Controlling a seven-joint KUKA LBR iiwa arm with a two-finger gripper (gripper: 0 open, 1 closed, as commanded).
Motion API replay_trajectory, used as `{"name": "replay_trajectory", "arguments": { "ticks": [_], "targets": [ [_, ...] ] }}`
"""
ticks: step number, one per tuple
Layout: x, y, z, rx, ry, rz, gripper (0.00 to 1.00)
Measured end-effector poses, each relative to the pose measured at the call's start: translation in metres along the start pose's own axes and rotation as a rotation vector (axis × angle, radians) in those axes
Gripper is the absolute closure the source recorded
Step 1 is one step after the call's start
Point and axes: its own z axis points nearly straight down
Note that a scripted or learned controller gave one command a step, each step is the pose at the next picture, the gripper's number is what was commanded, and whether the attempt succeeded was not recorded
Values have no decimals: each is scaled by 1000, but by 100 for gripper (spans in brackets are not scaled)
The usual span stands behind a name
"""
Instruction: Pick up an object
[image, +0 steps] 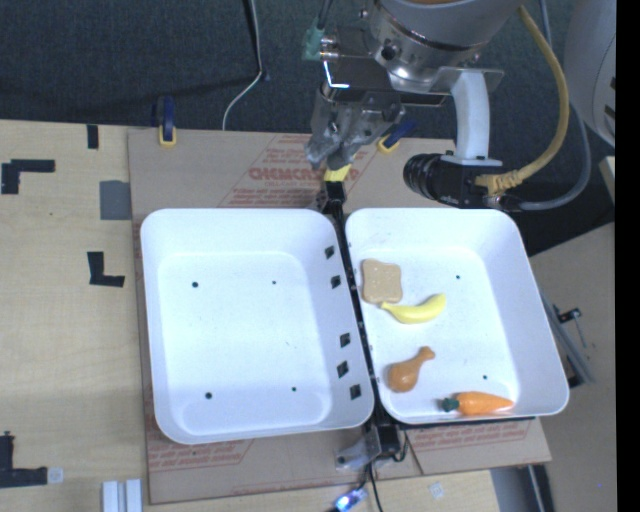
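The right bin (520, 300) holds a tan slice of toast (381, 281), a yellow banana (417, 310), a brown chicken drumstick (408, 371) and an orange carrot (481, 404). My gripper (338, 150) hangs high above the far edge of the bins, over the cardboard near the divider between them. It is well away from all the objects. Nothing shows between its fingers.
The left bin (160, 300) lies beside the right one, joined by a black clipped divider (346, 300). A black cylindrical part (440, 180) and a yellow hose (560, 100) hang from the arm behind the right bin. Cardboard (260, 170) lies under both bins.
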Motion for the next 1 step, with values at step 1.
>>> {"name": "replay_trajectory", "arguments": {
  "ticks": [1],
  "targets": [
    [1,0,-10,1,0,-2,100]
  ]
}}
